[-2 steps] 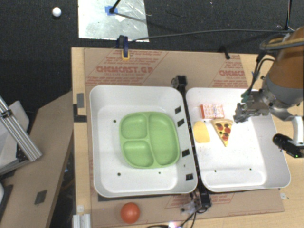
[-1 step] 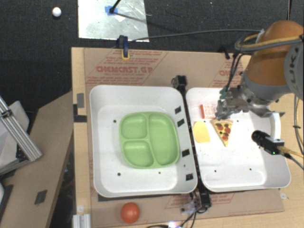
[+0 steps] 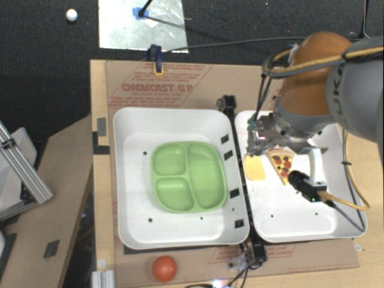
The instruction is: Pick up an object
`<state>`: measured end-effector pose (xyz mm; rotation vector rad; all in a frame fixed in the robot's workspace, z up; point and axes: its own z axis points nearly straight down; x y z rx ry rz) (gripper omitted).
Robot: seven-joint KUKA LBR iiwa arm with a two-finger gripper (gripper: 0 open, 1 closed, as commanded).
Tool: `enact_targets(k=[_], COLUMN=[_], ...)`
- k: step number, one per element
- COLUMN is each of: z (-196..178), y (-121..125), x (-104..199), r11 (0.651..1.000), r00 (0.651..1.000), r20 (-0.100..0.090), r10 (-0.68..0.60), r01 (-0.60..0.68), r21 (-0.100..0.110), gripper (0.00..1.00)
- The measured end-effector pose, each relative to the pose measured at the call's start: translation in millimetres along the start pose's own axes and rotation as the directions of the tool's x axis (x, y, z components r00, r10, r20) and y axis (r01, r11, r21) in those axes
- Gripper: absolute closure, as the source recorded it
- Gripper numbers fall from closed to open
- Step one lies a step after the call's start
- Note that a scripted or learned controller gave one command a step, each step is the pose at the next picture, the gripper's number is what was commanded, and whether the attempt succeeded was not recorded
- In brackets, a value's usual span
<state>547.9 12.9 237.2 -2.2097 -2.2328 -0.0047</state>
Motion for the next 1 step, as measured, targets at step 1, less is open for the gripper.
enact_targets(k=[1], z=[13.2], y=[2.4], x=[51.6], r11=[1.000], r00=[1.000], r20=[0.001], r10=[0.001], r01=[-0.001], r21=[0.002], gripper=[1.00])
